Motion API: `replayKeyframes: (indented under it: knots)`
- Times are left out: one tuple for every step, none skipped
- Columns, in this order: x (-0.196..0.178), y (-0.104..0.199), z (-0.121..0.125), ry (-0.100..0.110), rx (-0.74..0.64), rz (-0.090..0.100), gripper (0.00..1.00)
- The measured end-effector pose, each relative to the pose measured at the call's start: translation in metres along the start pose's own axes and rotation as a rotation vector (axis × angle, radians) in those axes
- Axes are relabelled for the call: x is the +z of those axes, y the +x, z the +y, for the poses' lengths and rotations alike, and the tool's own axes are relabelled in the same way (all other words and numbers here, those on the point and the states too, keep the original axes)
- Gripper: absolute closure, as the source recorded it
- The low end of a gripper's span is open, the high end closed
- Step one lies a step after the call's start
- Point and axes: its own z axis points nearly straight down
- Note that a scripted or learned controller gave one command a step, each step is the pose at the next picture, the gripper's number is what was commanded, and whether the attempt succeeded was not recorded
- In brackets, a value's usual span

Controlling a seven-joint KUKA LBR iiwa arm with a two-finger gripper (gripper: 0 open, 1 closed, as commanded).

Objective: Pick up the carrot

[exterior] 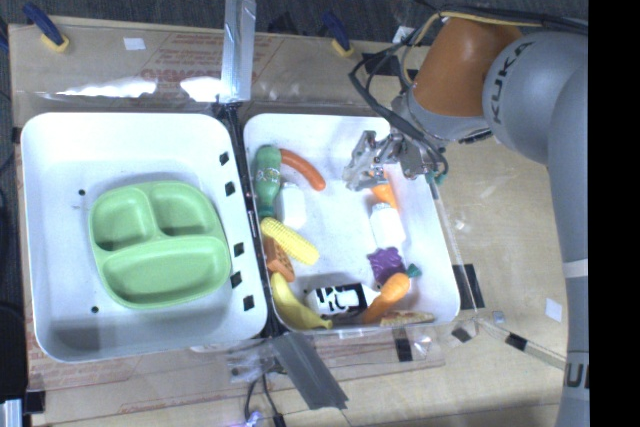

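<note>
The bench (pixel 500 205) bears two white bins side by side: left bin (pixel 45 215), right bin (pixel 335 127).

White letters reading "KU" stand on the grey arm (pixel 535 85) beside its orange band. More lettering on the arm's lower edge and on a black-and-white card (pixel 338 297) below is too blurred to read.

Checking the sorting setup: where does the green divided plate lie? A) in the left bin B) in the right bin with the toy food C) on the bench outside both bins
A: the green divided plate lies flat in the left bin, apart from the toy food in the right bin.
</note>
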Motion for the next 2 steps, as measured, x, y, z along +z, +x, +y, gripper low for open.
replayKeyframes:
  knots:
    - [0.0,0.0,0.0,0.0,0.0,0.001,0.0]
    - [0.023,-0.01,-0.001,-0.002,0.033,0.01,0.0]
